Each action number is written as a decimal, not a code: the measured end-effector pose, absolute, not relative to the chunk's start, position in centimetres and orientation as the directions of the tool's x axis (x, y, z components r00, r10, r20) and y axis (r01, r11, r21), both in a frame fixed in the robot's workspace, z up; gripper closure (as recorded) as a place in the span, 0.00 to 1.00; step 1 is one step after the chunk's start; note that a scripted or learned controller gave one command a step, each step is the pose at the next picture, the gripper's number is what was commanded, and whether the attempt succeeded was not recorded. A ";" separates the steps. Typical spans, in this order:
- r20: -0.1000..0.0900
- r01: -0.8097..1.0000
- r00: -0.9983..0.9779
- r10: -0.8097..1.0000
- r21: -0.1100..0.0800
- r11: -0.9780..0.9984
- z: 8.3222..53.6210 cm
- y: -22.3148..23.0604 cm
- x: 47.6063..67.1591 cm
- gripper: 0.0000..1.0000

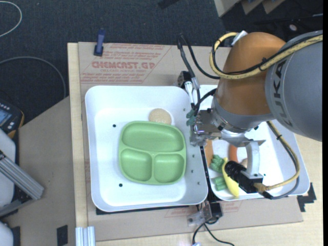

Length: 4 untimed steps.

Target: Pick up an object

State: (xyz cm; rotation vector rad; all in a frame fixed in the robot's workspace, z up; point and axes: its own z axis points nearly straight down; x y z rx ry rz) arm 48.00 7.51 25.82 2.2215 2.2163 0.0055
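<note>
Arm covers most of right bin; orange thing half under it; tan disc partly behind green plate.

I saw the plate as matt green plastic, the bins smooth white plastic, the board dull brown cardboard.

green plate fills left bin middle, bare floor at left

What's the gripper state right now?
Gripper: cannot be told whether open or closed. It is low over the left side of the right bin.
</note>
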 end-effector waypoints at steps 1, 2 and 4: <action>0.008 1.000 -0.016 1.000 0.012 0.016 35.5 19.7 47.9 1.00; -0.006 1.000 0.010 1.000 -0.011 -0.010 24.1 11.4 50.6 1.00; 0.009 1.000 -0.009 1.000 0.012 0.009 29.9 22.9 48.0 1.00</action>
